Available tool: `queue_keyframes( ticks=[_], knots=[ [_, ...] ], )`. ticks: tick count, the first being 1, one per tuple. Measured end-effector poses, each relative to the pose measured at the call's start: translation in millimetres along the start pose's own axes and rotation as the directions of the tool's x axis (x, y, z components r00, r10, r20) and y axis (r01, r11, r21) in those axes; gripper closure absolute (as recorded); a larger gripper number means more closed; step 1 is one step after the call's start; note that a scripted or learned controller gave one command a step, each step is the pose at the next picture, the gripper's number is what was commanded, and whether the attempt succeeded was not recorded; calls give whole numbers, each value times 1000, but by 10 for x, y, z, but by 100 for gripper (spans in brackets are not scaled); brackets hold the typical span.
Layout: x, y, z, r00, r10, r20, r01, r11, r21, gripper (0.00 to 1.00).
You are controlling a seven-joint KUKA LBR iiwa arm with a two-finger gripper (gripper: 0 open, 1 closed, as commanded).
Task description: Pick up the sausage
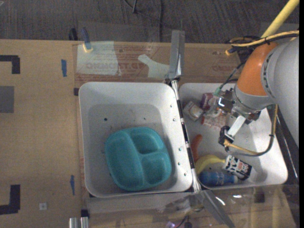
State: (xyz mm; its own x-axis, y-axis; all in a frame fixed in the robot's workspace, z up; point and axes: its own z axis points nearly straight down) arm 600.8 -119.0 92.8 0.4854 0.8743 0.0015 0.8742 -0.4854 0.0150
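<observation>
Over on the left, a teal plate [137, 158] sits in the left bin [95, 108]. Across the divider now: the sausage [196, 145] lies by the left wall of the right bin [266, 163], packets [194, 110] behind it, a banana [211, 162] and blue bottle [216, 178] towards the front. My gripper [222, 104] is over the packets, apart from the sausage. Jaws released or clenched? I cannot tell. Rightmost, a carton [237, 166].

Slim orange-red sausage [195, 146], lying flat and slightly tilted beside the right bin's [273, 167] left wall
</observation>
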Motion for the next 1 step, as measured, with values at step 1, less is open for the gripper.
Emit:
queue_keyframes(
  ticks=[1],
  knots=[
    [-270, 166, -15, 996, -91, -9, 91, 996, -3, 0]
  ],
)
